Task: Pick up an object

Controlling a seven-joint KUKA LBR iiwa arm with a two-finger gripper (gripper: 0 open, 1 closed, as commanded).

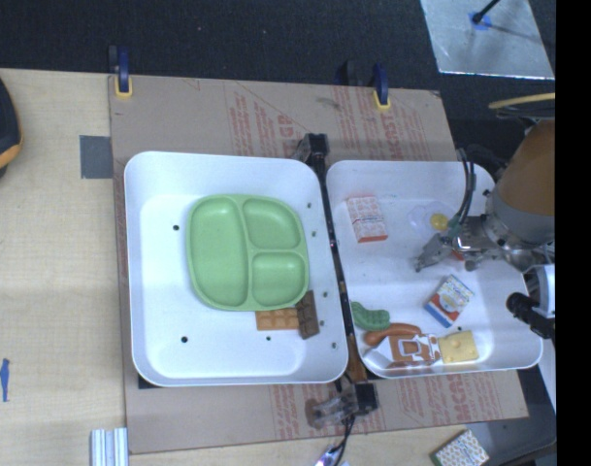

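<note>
Over the right bin (489,178), the hand (439,253) hangs with fingers spread and empty, the small blue-and-white packet (449,299) lying just beside and below it toward the bin's near edge, long axis slanted.

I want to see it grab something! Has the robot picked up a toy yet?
Not yet. Nothing looks lifted: the small blue-and-white packet and the yellow cheese-shaped block lie in the right white bin. The metal pincer is low over that bin's floor, with nothing visible between its tips. Grabbing and lifting are left.
</note>
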